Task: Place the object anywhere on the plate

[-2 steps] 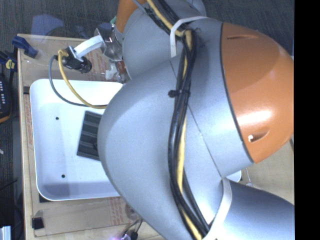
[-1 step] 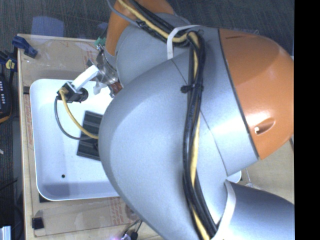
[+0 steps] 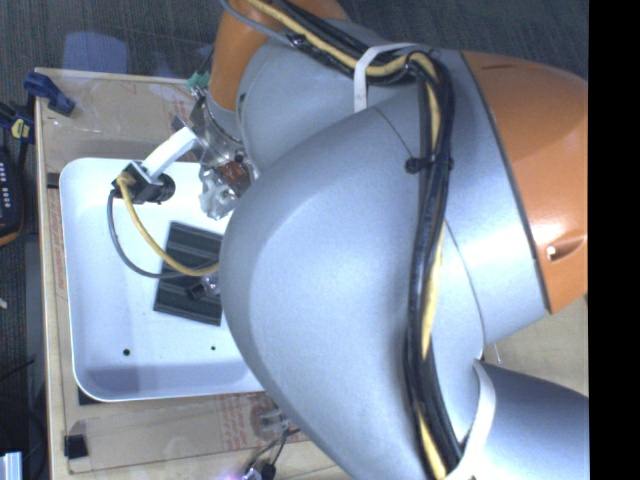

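Reaching into white bin (image 3: 100,358) near table's left edge; tool (image 3: 205,268) hanging over bin middle between dark pads, finger state we cannot tell. Judging approach step; next needing object and plate located.

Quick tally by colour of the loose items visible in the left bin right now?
Dark grey flat rectangular pieces: 2, the second nearer the camera, with the gripper between them.
Total: 2 loose items on view in the white bin; the arm covers the rest of the bench.
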Robot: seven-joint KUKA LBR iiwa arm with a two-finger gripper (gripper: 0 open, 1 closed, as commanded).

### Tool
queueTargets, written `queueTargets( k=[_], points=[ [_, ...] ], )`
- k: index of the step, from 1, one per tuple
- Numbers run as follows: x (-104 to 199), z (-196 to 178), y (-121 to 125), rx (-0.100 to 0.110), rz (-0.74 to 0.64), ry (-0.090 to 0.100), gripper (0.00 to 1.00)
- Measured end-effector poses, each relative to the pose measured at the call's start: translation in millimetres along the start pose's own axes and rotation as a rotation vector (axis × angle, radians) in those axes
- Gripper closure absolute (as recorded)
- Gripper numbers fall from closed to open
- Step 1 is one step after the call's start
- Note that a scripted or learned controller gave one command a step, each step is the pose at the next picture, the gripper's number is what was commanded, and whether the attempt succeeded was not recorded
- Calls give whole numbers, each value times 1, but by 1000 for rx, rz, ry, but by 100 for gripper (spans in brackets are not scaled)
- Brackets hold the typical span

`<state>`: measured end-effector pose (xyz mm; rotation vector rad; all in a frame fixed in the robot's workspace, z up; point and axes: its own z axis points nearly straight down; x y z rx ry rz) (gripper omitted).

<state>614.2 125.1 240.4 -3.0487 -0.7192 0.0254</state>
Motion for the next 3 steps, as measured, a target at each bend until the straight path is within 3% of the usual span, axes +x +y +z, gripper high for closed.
queueTargets(
  k=[1,2,3],
  points=[
    [3,-79,22,-9,-224,10,100],
    [-13,49,1,-10,-820,4,100],
    [-1,145,21,-11,-220,14,100]
  ],
)
